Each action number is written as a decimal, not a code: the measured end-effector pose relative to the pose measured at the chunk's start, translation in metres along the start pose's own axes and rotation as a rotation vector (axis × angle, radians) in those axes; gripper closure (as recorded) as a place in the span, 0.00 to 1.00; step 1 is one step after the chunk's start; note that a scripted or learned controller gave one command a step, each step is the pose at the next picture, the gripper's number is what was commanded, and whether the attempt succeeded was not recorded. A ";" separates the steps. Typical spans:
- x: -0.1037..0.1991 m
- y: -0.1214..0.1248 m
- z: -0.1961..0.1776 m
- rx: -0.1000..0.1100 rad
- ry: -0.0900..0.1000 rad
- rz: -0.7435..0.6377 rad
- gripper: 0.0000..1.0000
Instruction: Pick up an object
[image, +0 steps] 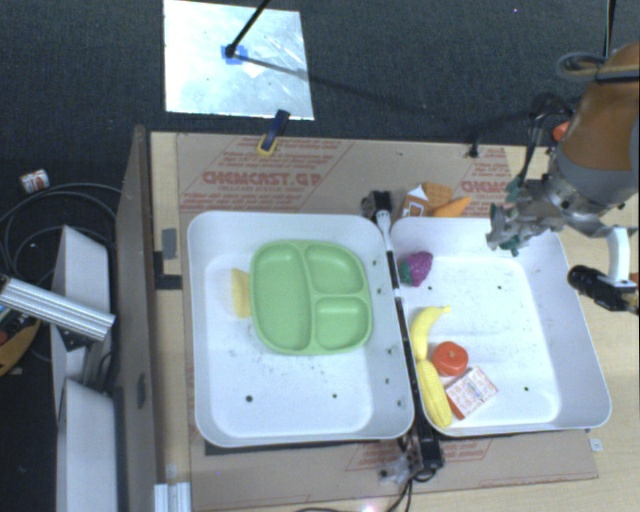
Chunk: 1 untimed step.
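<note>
though the task names no single object, we see several candidates lying in the right bin (560, 330): a purple toy, perhaps a grape cluster or plum (416, 266), sits near the bin's left wall toward the far end; a yellow banana (427, 326) curves below it; a red tomato (451, 357) rests just beside the banana; a small red and white packet (470, 391) lies next to the tomato, its print too small for us to read; and a second long yellow piece (433, 391), maybe corn or another banana, runs along the left wall, touching the packet.

the gripper (510, 236) hangs over the far right corner of that bin, well apart from all these items, with nothing visible between its fingers; we cannot tell whether it stands open or closed, since the tips blur together. the arm (600, 140) above it is cut off at the frame's right side.

the left bin (215, 400) holds a green divided plate (310, 297), which covers part of a pale yellow item (240, 292) at its left edge, so we cannot name that item. beyond the bins, an orange carrot-like piece (450, 207) and a small box (414, 205) lie on the cardboard (300, 170), partly hidden by the bin rims.
</note>
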<state>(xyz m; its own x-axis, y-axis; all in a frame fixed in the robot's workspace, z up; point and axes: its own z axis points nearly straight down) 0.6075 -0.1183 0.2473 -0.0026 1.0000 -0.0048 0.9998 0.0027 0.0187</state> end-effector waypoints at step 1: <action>0.030 0.011 0.034 0.017 0.005 -0.004 1.00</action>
<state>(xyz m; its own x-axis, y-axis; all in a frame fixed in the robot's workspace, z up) 0.6193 -0.0883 0.2135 -0.0068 1.0000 0.0001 1.0000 0.0068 0.0016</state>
